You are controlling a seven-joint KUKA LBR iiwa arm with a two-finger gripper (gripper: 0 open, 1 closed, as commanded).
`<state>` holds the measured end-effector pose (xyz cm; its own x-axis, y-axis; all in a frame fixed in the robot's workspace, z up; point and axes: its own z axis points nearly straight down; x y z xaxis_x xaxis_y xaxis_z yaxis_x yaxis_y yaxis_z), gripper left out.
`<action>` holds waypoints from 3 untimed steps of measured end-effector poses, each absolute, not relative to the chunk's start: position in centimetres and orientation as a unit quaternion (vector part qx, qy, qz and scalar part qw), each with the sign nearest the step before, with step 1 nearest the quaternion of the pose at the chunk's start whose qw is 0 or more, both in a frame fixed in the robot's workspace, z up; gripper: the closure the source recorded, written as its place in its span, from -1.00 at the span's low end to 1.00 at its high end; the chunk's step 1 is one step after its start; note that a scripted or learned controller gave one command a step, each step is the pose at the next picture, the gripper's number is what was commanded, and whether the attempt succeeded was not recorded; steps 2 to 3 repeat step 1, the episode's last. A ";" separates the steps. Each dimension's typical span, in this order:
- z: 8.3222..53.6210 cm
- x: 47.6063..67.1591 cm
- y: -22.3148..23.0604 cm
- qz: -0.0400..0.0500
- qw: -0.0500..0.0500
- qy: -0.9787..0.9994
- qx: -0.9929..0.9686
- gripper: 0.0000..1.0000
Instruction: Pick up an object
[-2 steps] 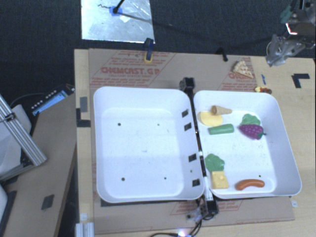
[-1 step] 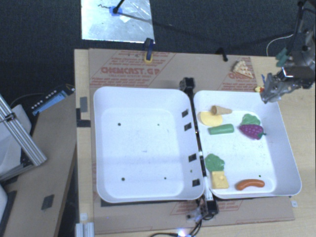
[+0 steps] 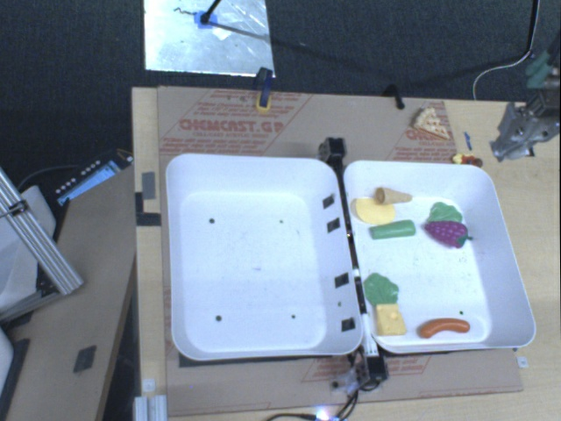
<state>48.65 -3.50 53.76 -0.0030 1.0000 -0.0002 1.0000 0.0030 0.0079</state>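
The right bin (image 3: 504, 235) holds several toy foods: a purple grape bunch with green leaves (image 3: 446, 229), a green cucumber (image 3: 392, 230), a yellow piece with a tan cone (image 3: 379, 203), a green broccoli (image 3: 380, 288), a yellow cheese block (image 3: 390, 320) and an orange sausage (image 3: 443, 327). My gripper (image 3: 517, 139) hangs at the far right edge of the view, above the bench beyond the right bin's back corner, apart from all the objects. Nothing is seen in its grasp.
The left bin (image 3: 254, 253) lies beside the right one, joined by black clips (image 3: 337, 226). A pizza slice toy (image 3: 431, 123) and a small red-yellow item (image 3: 465, 159) lie on the cardboard behind the right bin. A yellow clamp (image 3: 263, 95) sits at the back.
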 end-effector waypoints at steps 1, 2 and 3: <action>53.5 51.5 -9.2 0.001 0.002 0.707 0.707 1.00; 53.5 51.5 -9.2 0.001 0.002 0.707 0.707 1.00; 53.5 51.5 -9.2 0.001 0.002 0.707 0.707 1.00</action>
